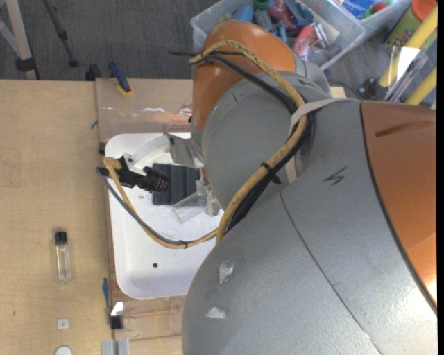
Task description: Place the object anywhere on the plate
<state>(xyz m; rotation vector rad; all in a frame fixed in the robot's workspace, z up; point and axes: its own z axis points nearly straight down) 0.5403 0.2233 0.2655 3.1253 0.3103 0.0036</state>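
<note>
The grey arm (312, 229), with its orange band (239, 41) at the top, covers most of the view. Its black gripper (189, 205) hangs low over the upper middle of a white bin (139, 277), pointing toward the bin floor. A yellow and black cable (149, 232) loops from the gripper across the bin. The arm hides the right part of this bin and whatever lies beneath it. I see nothing between the gripper and the bin floor that I can name.
A small clear vial (62, 255) lies on the wooden bench (41, 139) left of the bin. A blue clamp (121, 82) sits at the bin's far corner. A clear box of colourful toys (298, 21) stands beyond the bench.
</note>
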